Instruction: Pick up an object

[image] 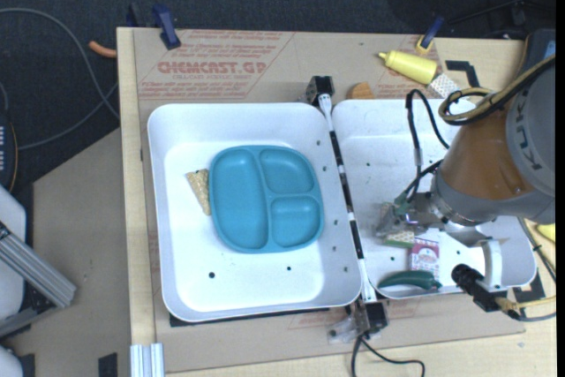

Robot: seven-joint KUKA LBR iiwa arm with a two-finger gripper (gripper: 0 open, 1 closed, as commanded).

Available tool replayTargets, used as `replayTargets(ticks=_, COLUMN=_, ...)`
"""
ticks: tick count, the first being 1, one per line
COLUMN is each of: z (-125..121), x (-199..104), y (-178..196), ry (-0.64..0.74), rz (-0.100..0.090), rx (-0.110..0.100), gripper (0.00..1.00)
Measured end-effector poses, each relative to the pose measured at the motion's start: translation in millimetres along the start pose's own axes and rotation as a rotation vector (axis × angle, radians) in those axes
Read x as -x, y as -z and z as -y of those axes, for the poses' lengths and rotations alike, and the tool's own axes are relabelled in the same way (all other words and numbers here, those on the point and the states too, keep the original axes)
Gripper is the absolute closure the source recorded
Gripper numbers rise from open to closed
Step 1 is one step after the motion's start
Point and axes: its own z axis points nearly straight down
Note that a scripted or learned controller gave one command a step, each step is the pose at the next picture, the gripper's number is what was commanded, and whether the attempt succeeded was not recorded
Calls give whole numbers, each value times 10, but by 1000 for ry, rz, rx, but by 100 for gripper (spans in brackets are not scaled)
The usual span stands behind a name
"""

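The arm reaches into the right bin [380, 137] from the right. My gripper [399, 221] is low over that bin's floor near its left wall, above a small pale cracker-like piece [399, 237]. Close beside it lie a small pink-and-white packet [425, 255] and a green-handled tool [408, 282] near the bin's front edge. A blue divided plate [265, 197] lies in the left bin [177, 146], with a tan cracker [199, 184] poking out from under the plate's left side.
On the bench behind the bins lie a yellow bottle [411, 64] and a small brown piece [359, 90]. Black clamps [320, 89] sit along the divider between the bins. Cables loop over the right bin's far right corner.
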Motion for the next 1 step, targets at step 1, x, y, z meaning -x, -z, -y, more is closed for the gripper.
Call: replayTargets(ticks=1, z=-937, x=-630, y=910, ry=3, rz=-2, rx=0, gripper=100)
